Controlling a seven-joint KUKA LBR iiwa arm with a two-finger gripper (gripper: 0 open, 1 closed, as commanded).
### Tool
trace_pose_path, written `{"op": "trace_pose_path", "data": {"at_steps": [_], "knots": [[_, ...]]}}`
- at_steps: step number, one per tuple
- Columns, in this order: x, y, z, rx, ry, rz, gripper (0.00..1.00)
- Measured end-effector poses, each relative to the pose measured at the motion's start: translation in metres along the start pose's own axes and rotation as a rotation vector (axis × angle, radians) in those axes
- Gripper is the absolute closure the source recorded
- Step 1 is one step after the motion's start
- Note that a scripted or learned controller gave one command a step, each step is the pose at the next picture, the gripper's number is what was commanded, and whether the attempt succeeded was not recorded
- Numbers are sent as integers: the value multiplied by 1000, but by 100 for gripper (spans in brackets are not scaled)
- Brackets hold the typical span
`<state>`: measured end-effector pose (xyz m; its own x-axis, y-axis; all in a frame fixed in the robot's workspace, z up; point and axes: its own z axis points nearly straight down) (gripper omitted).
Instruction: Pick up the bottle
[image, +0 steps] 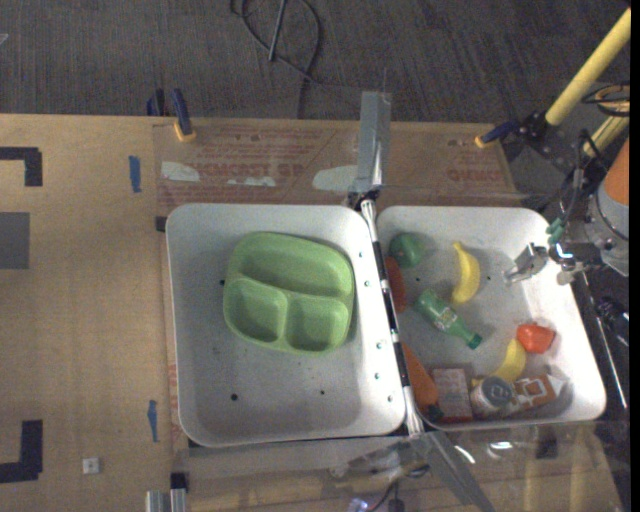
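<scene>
The green bottle (446, 318) lies tilted mid-right of the frame in the right bin (575, 330), between a banana (465, 272) and an orange carrot (420, 373). The gripper (541, 259) hovers at the bin's upper right, fingers apart and holding nothing. The left bin (195, 340) carries a green divided tray (289, 292) on the wooden bench (80, 320).

Just beside the silvery hand (537, 262) lies a yellow banana (465, 272); beyond it, a green bottle (447, 319) with a red-and-white label. An orange-red piece (535, 337) sits near; well apart, a lime-green tray (289, 291) fills one white bin (200, 400).
</scene>
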<state>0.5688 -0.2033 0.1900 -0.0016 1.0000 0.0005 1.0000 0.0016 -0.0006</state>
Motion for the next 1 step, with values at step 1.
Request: {"op": "trace_pose_path", "data": {"at_steps": [1], "knots": [[81, -18, 101, -11, -3, -78, 0]]}}
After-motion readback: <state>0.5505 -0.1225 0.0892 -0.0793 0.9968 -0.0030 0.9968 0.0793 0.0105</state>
